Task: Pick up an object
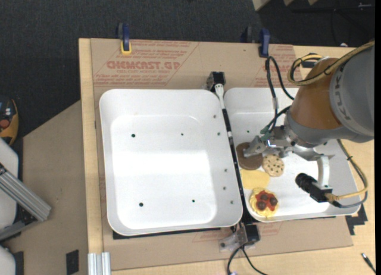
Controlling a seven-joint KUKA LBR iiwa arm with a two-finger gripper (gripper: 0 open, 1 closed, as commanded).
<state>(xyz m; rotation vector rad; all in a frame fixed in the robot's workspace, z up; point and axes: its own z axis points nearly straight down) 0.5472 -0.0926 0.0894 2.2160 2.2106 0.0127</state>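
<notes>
- The grey arm (342, 98), with its orange band (312, 104), reaches in from the right and hangs over the right bin (253, 104).
- The gripper (262, 146) sits low over the left part of that bin, near the wall shared with the left bin (164, 161).
- Whether the gripper is open or closed cannot be told; its tips are too small and cluttered to read, and nothing is plainly seen between them.
- A brown round piece (248, 156) lies just under and beside the gripper; contact cannot be judged.
- A speckled cookie (273, 165) lies just right of the brown piece, close to the gripper.
- A flat yellow slice (253, 178) lies below these two.
- A small round tart with red fruit (264, 201) lies near the bin's front edge.
- The bins rest on a brown board (166, 59) with blue clamps (124, 32) at its far edge.
</notes>
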